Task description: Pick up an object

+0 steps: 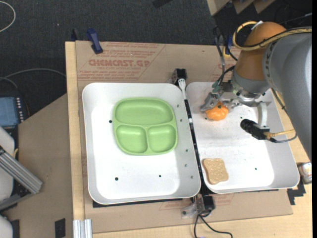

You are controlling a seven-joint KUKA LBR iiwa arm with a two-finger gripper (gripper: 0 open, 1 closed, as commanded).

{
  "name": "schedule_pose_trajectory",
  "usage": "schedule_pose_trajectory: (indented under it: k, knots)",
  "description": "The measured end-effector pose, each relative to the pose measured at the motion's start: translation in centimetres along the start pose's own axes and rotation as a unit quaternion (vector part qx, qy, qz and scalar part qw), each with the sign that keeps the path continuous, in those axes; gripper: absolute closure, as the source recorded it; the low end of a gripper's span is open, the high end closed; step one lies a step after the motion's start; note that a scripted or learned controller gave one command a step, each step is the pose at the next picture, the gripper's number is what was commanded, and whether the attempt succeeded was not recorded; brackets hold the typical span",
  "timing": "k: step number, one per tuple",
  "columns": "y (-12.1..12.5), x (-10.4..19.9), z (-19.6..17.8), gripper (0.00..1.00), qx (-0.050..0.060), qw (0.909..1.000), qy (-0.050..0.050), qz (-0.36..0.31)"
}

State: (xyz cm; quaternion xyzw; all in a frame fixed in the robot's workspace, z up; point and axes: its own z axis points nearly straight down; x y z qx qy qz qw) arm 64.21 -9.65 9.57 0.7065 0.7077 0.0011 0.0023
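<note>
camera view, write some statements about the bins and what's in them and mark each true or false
1. The green divided plate lies in the left bin. True.
2. The orange object lies in the left bin. False: it lies in the right bin.
3. The gripper is over the orange object. True.
4. The slice of bread sits on the green plate. False: it lies on the right bin's floor, near the front left corner.

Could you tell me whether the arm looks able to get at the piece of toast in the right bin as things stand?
Probably yes. The toast lies flat and alone near the right bin's front left corner, with nothing over or beside it. The gripper is at the orange object farther back in that bin.
</note>
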Motion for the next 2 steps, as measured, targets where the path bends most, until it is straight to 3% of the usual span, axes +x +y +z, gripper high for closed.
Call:
schedule_pose_trajectory:
  k: [1, 2]
  knots:
    - [0.0, 0.0, -1.0, 1.0, -0.001, 1.0, 0.0, 0.0]
    - [1.8, 12.7, -9.5, 1.0, -0.003, 1.0, 0.002, -0.005]
